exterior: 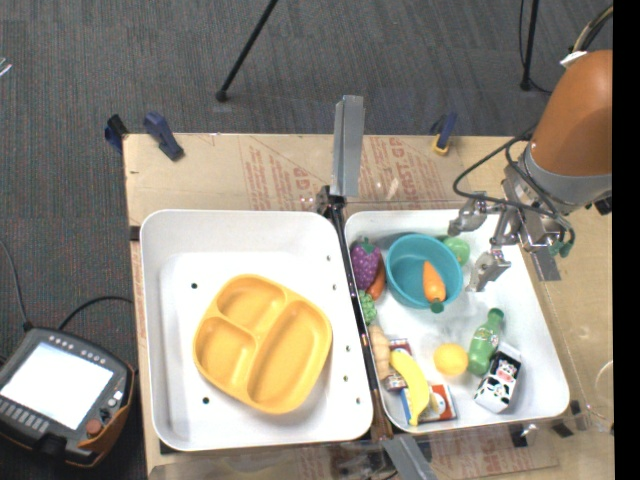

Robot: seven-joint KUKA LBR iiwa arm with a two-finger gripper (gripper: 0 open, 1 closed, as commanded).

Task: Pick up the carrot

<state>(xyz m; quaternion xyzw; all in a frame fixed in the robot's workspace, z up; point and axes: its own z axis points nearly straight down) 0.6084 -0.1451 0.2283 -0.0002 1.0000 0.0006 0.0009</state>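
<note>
Two shallow white bins sat side by side on the bench, the left bin [160, 258] holding a yellow divided tray [263, 342] that lay at a slant across its floor. The right bin [545, 343] was crowded with toy food. The grey arm [572, 128], with its orange band, reached in from the right and hung over the far right corner of that bin. Its gripper [482, 238] was over the bin's far part, just right of a teal bowl [408, 268]; the fingers stood apart with nothing between them. The carrot [433, 282] lay inside the bowl, leaning against its right side, apart from the gripper. Purple grapes [365, 264] sat just left of the bowl. Nearer, a banana [412, 376] lay by the bin's left wall, a green bottle [484, 341] stood right of a lemon [451, 359], and a small cow-patterned carton [497, 381] rested at the near right.
</note>
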